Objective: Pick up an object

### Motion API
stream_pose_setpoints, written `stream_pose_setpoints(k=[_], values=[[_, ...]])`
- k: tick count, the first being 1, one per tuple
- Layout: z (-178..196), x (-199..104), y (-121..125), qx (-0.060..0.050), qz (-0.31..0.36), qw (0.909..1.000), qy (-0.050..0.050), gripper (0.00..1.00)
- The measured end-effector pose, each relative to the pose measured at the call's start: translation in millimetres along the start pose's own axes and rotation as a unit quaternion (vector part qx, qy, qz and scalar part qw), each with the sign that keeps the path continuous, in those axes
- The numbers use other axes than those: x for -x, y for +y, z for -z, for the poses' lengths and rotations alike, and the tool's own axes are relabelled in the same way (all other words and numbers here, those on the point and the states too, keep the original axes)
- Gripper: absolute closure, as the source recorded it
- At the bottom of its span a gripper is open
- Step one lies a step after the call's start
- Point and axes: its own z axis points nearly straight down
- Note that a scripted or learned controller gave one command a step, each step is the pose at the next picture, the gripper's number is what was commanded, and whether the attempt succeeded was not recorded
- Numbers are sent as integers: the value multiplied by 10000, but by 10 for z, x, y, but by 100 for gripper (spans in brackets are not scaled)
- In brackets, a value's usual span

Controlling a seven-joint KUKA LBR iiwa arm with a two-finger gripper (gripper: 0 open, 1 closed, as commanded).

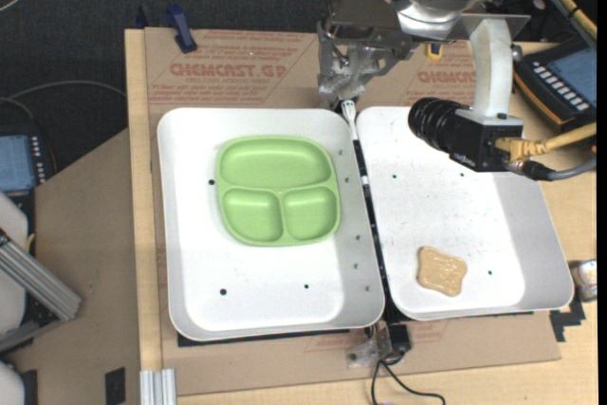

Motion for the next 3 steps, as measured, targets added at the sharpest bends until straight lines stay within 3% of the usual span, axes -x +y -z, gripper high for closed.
stream_pose_setpoints(k=[1,2,3], values=[[-893,-322,-18,-83,10,10000,-34,100],[-2211,530,490,-97,-68,9999,-53,100],[-2256,1115,110,-61,-51,10000,-23,100]])
